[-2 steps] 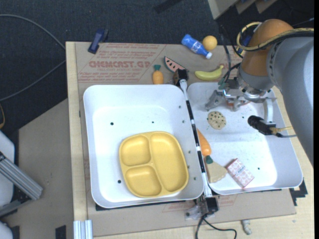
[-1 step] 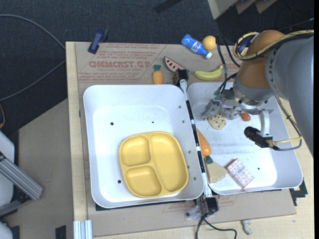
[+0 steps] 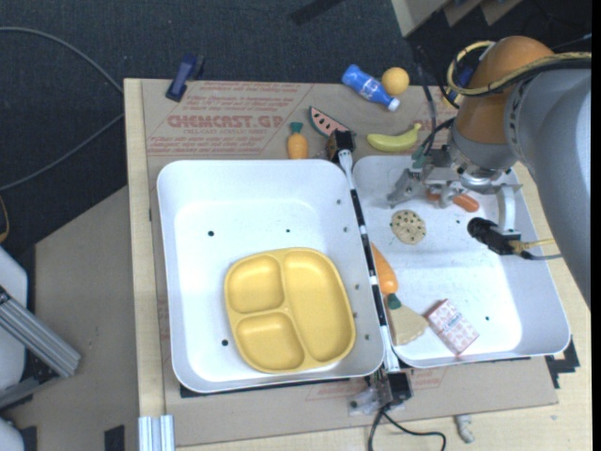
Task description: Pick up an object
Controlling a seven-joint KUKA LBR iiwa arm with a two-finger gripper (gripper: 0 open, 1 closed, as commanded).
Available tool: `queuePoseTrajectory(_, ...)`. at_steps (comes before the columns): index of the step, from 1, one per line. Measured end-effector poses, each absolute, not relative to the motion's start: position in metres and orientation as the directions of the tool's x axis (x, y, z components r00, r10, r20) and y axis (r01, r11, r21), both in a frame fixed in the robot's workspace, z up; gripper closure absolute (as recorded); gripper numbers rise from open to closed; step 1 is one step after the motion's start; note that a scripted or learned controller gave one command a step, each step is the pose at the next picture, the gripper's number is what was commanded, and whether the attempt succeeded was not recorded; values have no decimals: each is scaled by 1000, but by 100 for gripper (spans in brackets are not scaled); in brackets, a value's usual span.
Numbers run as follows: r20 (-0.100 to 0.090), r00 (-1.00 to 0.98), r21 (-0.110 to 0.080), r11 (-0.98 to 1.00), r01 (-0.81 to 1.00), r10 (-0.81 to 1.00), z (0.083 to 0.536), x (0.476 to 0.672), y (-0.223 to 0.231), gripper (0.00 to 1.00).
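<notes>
At the right bin's (image 3: 540,332) twelve o'clock edge, the end effector (image 3: 434,184) hangs low; its grip cannot be made out, and no object shows in it. The cookie (image 3: 408,225) at its six o'clock lies unlifted, so the pick seems undone.

tray (image 3: 286,310) in left bin (image 3: 188,214), cookie (image 3: 408,225) in right bin (image 3: 526,327)

Red printing reading "CHEMCAST GP" runs across the flat brown cardboard sheet (image 3: 235,120) lying on the bench behind the bins; the smaller red lines around it are too blurred to read.
</notes>
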State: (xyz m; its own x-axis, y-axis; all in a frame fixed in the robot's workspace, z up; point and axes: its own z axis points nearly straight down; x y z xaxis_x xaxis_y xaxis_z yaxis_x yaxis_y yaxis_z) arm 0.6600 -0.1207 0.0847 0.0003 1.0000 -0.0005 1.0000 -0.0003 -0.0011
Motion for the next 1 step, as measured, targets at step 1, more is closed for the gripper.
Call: queuePoseTrajectory(1,1,0,-2,0,1000,1000,85,635,-109,0)
